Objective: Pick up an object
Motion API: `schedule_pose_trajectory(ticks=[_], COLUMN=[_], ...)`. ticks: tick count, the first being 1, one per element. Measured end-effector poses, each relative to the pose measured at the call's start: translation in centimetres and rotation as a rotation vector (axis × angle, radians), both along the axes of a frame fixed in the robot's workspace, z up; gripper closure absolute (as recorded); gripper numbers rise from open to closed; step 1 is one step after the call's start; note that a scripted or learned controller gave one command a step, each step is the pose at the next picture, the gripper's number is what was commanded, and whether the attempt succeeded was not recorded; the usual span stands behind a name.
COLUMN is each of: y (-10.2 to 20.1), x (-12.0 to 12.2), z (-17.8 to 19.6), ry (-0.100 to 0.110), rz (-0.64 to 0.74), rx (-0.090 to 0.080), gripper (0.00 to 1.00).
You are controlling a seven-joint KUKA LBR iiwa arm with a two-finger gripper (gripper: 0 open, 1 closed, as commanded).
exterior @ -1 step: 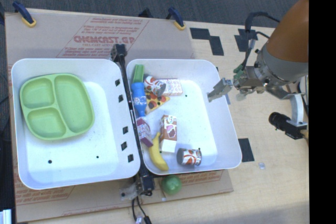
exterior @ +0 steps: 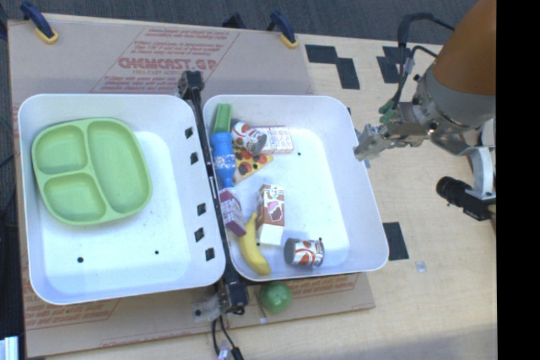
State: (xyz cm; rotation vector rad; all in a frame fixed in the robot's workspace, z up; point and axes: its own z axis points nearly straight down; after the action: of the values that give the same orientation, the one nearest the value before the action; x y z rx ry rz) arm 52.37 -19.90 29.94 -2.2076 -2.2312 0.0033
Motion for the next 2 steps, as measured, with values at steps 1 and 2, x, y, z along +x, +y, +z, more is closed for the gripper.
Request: schedule_pose_trajectory(ticks=[1,2], y=[1.2,1.8], x=[-4.7,-4.6], z=[-4.1,-5.3], ry=[-0.001,-0.002], rz=[-0.004,-0.004], rx=[-0.001,-0.001], gripper=[1.00,1.00])
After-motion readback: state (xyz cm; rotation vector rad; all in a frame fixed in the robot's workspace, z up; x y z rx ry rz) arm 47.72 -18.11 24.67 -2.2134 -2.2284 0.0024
